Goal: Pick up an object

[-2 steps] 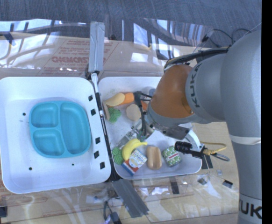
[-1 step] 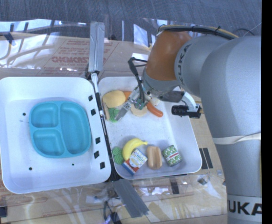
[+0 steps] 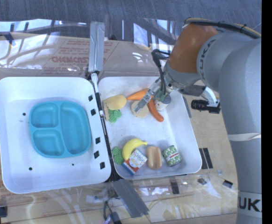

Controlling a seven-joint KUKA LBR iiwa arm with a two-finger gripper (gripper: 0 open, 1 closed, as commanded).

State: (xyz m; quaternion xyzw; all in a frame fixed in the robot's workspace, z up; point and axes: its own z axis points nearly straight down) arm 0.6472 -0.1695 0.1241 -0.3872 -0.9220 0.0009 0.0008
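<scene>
Right bin point(image 3: 185, 125), far half: end effector point(image 3: 151, 97) low among toy food; whether its fingers stand apart or together cannot be told. Beneath it: round tan piece point(image 3: 139, 109), orange carrot point(image 3: 137, 95), red-orange sausage point(image 3: 155, 111). Left of these: pale potato-like piece point(image 3: 115, 101), green leafy item point(image 3: 114, 115). Near edge: banana point(image 3: 133, 146), small printed carton point(image 3: 137, 158), bread roll point(image 3: 153, 157), green can point(image 3: 172, 155).

Handling, judged: hollow plastic, light, stiff, smooth, likely to slip; the sausage is best taken across its narrow middle.

Left bin point(image 3: 10, 171): blue divided tray point(image 3: 60, 129).

Surface: worktop point(image 3: 56, 55) of brown cardboard under glossy clear film, reflecting; dark ribbed floor point(image 3: 56, 3) beyond.
</scene>
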